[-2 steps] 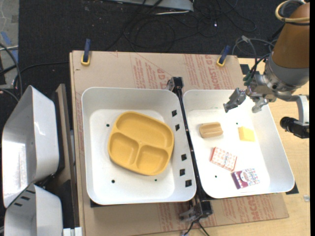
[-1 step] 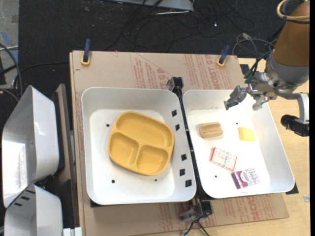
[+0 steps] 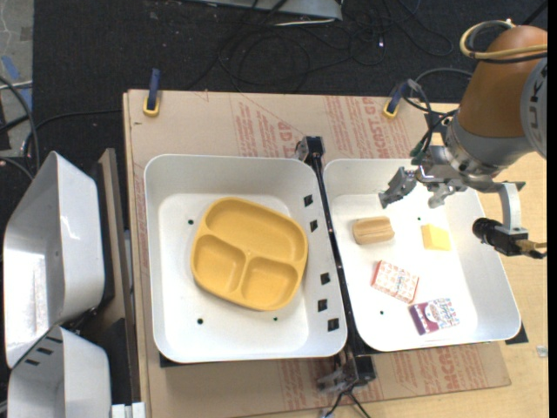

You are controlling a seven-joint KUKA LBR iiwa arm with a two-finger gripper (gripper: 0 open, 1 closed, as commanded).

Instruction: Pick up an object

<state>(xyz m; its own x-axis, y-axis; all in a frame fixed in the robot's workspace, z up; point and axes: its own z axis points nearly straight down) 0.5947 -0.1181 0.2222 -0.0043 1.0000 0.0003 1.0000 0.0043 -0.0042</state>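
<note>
The right bin (image 3: 487,320) holds a tan bread-like block (image 3: 372,230), a yellow cube (image 3: 436,237), a red-and-white packet (image 3: 394,280) and a purple-and-white packet (image 3: 433,314). My gripper (image 3: 418,186) hangs over the far part of this bin, above and behind the tan block and the yellow cube. Its two dark fingers (image 3: 393,189) are spread apart with nothing between them. The left bin (image 3: 165,233) holds a yellow divided tray (image 3: 248,252).
The bins sit on a cardboard sheet (image 3: 226,120) clamped at its far edge. A black divider (image 3: 324,233) runs between the bins. White containers (image 3: 48,242) stand at the left. Cables lie on the dark floor behind.
</note>
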